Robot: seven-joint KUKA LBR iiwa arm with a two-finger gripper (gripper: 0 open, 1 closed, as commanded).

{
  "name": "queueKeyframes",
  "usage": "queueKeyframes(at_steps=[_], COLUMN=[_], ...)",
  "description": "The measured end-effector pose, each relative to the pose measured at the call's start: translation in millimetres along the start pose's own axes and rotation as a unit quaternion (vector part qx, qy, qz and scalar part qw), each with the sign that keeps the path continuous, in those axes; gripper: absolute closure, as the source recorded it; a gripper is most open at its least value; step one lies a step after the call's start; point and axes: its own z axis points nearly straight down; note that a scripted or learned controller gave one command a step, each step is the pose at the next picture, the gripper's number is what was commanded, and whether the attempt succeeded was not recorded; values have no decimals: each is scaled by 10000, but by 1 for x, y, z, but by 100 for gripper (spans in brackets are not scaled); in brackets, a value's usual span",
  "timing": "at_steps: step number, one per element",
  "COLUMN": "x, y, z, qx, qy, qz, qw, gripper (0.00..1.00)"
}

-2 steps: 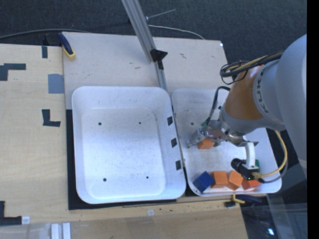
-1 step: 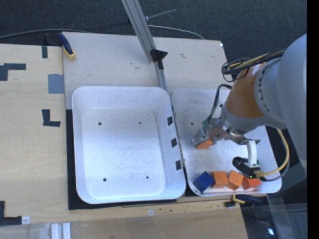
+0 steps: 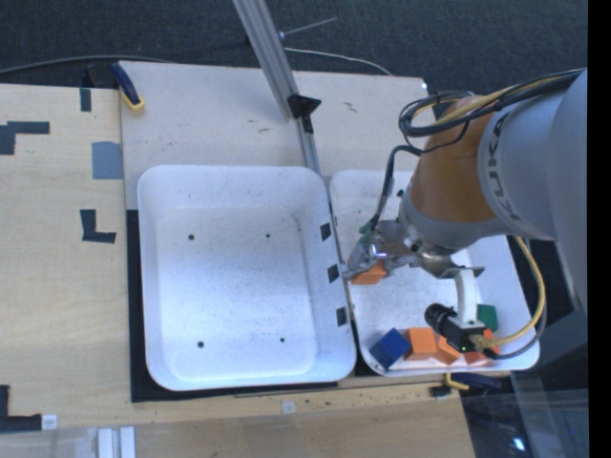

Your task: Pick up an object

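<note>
My gripper hangs over the left side of the right bin, close to the wall it shares with the left bin. An orange block sits between its fingertips, and the gripper is shut on it. The block's left end overlaps the bin's rim, so it looks raised off the floor. A blue block, two more orange blocks and a green block lie along the near edge of the right bin. The arm hides the middle of that bin.
The left bin is a wide white tray with a few dark specks. A metal rail slants down from the top to the bins' shared corner. A small green thing shows by the wrist.
</note>
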Motion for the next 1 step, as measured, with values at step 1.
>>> queueKeyframes(at_steps=[1], x=[65], y=[23], z=[-40], qx=[1], qy=[-4], qz=[-7], qw=[10000], gripper=[100])
